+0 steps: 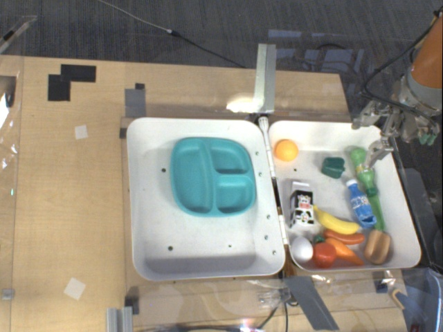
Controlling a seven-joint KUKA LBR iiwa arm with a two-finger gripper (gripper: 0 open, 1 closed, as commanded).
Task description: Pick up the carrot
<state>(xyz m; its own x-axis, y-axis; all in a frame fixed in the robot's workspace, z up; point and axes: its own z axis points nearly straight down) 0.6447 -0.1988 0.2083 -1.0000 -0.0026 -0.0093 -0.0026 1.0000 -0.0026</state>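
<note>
Overhead, the pale wooden bench (69,206) sat on dark carpet (138,12). The carrot (344,249) lay half buried under a banana (337,222), and the jaws (379,147) hung apart, holding nothing.

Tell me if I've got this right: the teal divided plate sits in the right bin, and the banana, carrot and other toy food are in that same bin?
Not quite. The camera view shows the teal divided plate in the left bin. The banana, carrot and other toy food are in the right bin.

Even overhead light is washing the white bins (201,261) bright (glare is flaring on the counter (239,105)); shadows are lying soft, edges perhaps slightly blurring.
</note>
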